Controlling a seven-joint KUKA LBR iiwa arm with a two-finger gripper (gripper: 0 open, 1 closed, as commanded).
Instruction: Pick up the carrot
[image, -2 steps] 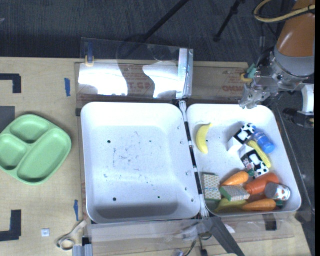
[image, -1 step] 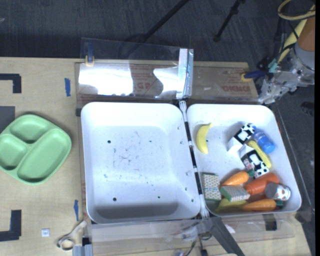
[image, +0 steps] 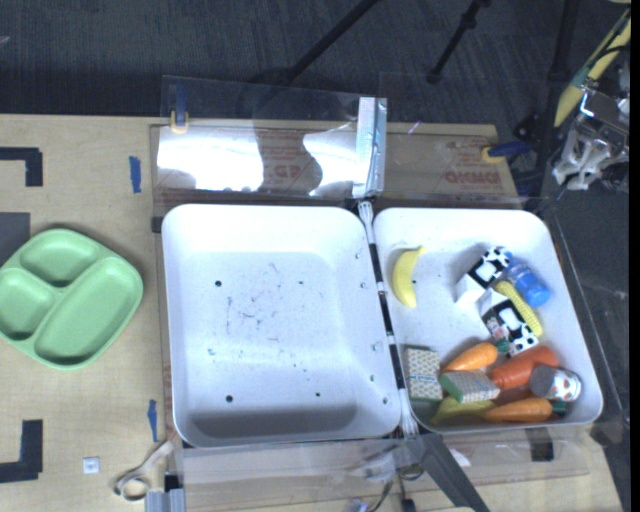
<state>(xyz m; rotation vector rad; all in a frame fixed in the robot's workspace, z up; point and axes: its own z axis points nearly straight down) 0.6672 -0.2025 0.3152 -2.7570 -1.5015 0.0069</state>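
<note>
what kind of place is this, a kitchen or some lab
Most likely a robot lab bench, not a kitchen. Two white bins sit side by side on a taped wooden bench, toy food such as a banana and carrot fills the right one, and tripod legs stand behind.

A single fixed camera looks down at a slant from above the bench (image: 80, 160), set well back, so both white bins (image: 265, 310) show whole side by side, with the dark floor beyond the bench's far edge.
</note>
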